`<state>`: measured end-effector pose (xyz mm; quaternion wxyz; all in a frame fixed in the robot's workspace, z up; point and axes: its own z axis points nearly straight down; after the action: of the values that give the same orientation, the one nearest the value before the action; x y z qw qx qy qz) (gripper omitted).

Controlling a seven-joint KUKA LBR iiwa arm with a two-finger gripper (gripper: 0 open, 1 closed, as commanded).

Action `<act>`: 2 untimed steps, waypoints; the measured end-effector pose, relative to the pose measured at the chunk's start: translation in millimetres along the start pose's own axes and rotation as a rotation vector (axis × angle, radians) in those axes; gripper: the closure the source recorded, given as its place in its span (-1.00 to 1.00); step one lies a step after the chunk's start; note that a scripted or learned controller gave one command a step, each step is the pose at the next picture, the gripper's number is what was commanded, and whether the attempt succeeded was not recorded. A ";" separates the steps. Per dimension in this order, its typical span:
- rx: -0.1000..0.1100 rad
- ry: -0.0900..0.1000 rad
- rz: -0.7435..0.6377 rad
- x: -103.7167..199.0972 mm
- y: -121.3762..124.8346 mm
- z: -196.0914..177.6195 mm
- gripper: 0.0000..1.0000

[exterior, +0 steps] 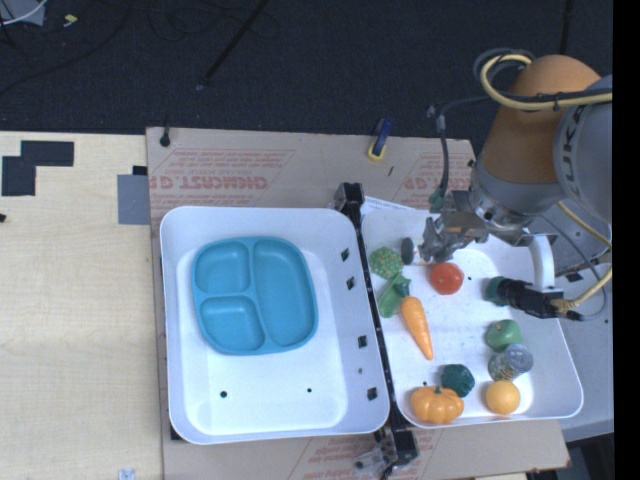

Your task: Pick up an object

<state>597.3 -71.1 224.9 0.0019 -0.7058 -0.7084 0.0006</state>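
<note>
Tomato (446, 278) sits right under the claw (443, 245), just toward the desk's near edge, in the right bin (570, 388) by its far wall. Can't tell how far the claw is spread or whether it grips anything. Arm (530, 158) leans in from the far right corner, wrist pointing down.

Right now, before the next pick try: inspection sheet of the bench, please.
Surface: two white bins; left bin, right bin.
Job's things: right bin holds tomato, carrot, broccoli, pumpkin, orange, green pieces.
Clutter: blue divided tray in left bin.
Grippers: hand just above the tomato; nothing visibly held.
Cables: yellow loop on arm; black leads on dark floor.
Surroundings: cardboard sheet, blue clip.
</note>
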 end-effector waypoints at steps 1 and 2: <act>0.001 0.000 0.000 46.6 6.7 8.2 1.00; -0.002 0.000 -0.003 107.8 21.4 8.9 1.00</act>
<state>618.2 36.7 216.1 0.0015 -0.7048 -0.7094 -0.0001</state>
